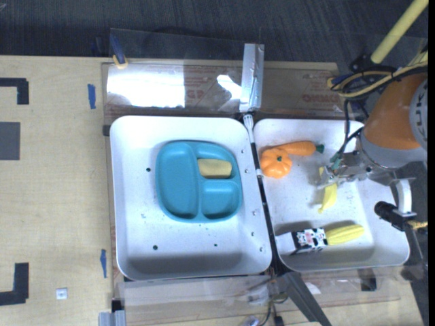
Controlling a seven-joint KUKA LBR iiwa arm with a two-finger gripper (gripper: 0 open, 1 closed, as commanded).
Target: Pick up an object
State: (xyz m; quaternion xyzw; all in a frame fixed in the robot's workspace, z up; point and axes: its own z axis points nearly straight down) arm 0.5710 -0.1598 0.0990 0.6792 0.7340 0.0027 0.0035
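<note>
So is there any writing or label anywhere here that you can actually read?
None can be read.
Small black-and-white object in the right bin: a printed pattern, too small to tell whether it is lettering.
Brown board behind the bins: faint reddish print, too blurred to read.
Black bracket marks on the bench: shapes, not letters.

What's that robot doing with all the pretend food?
The robot arm reaches over the right bin, trying to pick something up. Its gripper hangs just above a small yellow banana. Nearby lie an orange pumpkin, a carrot, a corn cob and a little black-and-white toy. In the left bin sits a blue divided plate holding a yellow piece.
</note>
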